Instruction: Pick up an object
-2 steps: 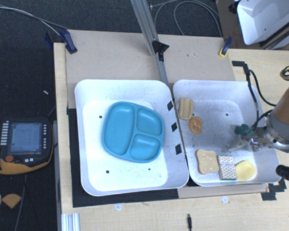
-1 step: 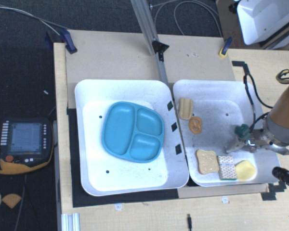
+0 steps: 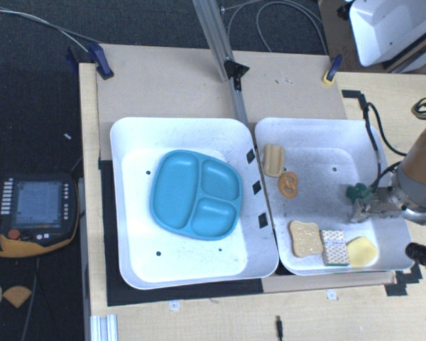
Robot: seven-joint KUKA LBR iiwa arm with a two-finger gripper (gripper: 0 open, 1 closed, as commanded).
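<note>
The right bin (image 3: 319, 137) holds several small items. A tan bread-like piece (image 3: 272, 160) and an orange round cookie (image 3: 288, 185) lie near its left wall. Along its front lie a toast slice (image 3: 305, 238), a checkered wafer (image 3: 334, 247) and a yellow lemon-like piece (image 3: 362, 251). My gripper (image 3: 360, 208) reaches in from the right and hangs low over the bin's right part, just above and behind the yellow piece. A small dark green thing (image 3: 356, 190) sits right at the gripper's tip; I cannot tell whether it is held.
The left bin (image 3: 128, 190) carries a blue divided plate (image 3: 196, 193). A grey metal pole (image 3: 220, 34) slants down to the gap between the bins. A black cable (image 3: 373, 130) runs over the right bin's far right corner. A teach pendant (image 3: 35, 212) lies off the bench at left.
</note>
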